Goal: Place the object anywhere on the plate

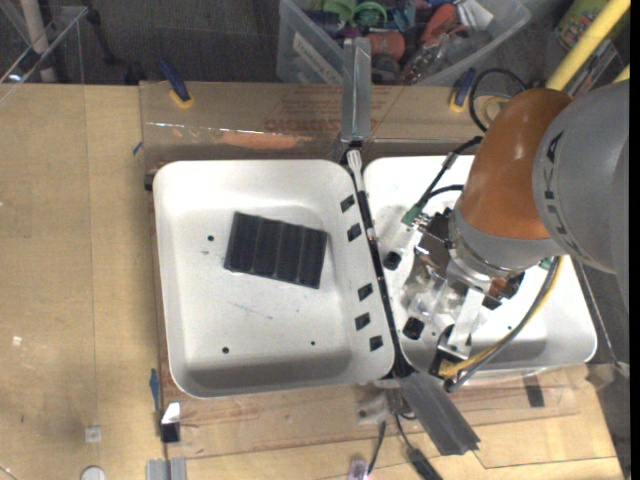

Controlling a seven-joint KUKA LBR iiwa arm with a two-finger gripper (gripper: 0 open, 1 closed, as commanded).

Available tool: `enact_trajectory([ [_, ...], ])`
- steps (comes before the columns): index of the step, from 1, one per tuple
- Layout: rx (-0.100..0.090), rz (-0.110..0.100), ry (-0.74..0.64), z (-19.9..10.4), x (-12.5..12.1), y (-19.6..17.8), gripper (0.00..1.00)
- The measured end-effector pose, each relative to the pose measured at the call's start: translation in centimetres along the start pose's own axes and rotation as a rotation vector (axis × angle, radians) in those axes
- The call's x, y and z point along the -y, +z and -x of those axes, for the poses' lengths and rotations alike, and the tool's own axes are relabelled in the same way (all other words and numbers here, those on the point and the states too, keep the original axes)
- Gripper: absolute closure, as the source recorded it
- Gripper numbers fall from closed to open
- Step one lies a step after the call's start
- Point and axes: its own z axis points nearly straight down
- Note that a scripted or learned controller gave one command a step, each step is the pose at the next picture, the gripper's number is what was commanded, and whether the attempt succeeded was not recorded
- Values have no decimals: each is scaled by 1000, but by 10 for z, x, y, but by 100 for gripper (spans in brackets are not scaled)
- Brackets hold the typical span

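Two white bins [170,268], arm [540,168] hiding right bin's contents, fingers' [425,318] state unclear.

Dark ribbed rectangular plate [276,249] flat in left bin [190,358], apparently bare.

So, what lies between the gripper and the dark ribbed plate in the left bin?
In the camera view, the raised divider where both bins meet, with black clips, lies between the gripper and the plate; then bare white floor.

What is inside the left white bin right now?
A dark ribbed rectangular plate lies flat on the floor of the left white bin, with nothing visible on it. The right white bin is largely covered by the grey arm.
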Motion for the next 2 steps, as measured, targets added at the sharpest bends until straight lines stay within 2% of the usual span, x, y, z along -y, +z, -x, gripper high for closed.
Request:
enact_trajectory([
  [1, 1, -1, 363, -35, 24, -17, 100],
  [2, 1, -4, 259, -58, 32, 72, 100],
])
